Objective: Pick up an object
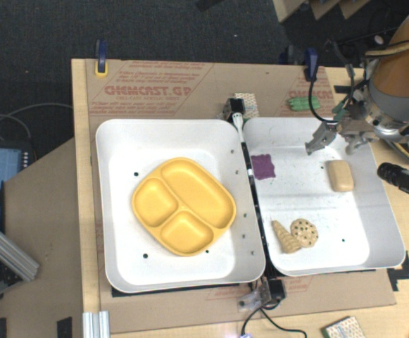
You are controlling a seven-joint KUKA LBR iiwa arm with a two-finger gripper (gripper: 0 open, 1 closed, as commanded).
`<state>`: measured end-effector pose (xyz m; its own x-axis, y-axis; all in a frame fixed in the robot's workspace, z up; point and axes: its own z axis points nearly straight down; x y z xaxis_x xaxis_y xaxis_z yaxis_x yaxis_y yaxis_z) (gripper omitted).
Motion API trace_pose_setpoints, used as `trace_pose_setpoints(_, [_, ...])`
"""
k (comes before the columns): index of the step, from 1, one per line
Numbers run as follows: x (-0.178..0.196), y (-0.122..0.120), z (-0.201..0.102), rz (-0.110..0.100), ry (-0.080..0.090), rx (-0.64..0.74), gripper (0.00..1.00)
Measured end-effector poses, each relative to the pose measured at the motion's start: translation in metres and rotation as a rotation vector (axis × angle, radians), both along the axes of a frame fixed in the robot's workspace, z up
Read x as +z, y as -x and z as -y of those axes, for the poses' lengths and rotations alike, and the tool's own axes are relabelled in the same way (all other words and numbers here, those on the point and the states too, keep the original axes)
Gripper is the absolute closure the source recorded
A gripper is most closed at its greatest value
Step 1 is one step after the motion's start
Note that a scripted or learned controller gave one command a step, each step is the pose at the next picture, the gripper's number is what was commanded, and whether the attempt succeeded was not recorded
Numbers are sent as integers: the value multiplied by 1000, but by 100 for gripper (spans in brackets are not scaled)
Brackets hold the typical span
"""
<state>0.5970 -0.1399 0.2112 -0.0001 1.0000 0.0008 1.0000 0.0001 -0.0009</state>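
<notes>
The gripper (338,138) hangs over the far right part of the right bin (373,255), fingers spread apart, grasping nothing and touching nothing. A tan block (341,175) lies just near of it. A purple piece (262,166) sits at the bin's left side. A cookie (303,232) and a cone (283,236) lie touching at the near side. The left bin (116,203) holds a yellow tray (183,205).

Right bin: purple square (262,166), tan block (341,175), cookie (304,232) touching cone-shaped piece (284,237)
</notes>
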Motion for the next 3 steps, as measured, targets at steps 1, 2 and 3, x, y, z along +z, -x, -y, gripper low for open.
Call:
trace_pose_setpoints(1, [-132, -71, -9, 4, 2, 4, 0])
trace_pose_setpoints(2, [-115, -70, -7, 7, 3, 2, 100])
trace_pose_setpoints(3, [-20, -50, -77, 8, -1, 6, 100])
